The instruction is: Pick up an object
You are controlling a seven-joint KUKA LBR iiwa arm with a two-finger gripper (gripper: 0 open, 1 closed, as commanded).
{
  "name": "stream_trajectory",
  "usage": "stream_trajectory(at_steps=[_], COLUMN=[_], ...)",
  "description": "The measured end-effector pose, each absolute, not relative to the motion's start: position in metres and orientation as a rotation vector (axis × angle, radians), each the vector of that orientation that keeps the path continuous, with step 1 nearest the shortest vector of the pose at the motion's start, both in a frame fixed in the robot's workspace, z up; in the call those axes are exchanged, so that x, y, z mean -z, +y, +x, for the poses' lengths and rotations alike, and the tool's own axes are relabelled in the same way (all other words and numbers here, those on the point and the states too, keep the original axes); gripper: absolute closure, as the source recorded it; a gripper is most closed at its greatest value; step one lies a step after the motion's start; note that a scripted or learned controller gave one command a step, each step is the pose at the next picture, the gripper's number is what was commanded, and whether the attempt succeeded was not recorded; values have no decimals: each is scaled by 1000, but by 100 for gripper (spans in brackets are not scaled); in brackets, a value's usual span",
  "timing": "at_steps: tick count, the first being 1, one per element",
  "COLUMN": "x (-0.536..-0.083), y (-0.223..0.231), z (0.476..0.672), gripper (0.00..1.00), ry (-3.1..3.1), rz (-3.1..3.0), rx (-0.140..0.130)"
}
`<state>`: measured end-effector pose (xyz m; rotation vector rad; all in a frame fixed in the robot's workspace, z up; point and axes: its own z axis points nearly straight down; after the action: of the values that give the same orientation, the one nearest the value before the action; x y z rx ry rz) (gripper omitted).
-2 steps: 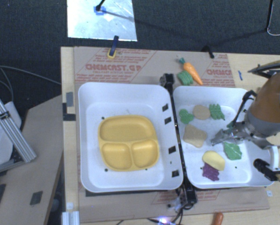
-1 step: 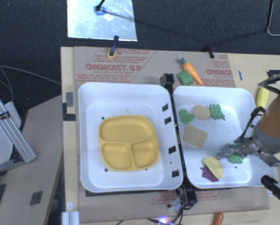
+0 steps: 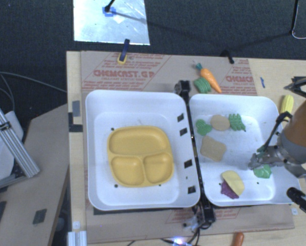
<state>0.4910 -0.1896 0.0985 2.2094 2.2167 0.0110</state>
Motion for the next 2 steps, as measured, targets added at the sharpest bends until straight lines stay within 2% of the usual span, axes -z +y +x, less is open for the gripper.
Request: stream_trajectory(at_steps=[1,2], x=[-84,-84], y=[-115,-120], z=[487,487], gripper=[100,0], ry=[2233,2223], rz=[2213,2218], rx=[-3,-1])
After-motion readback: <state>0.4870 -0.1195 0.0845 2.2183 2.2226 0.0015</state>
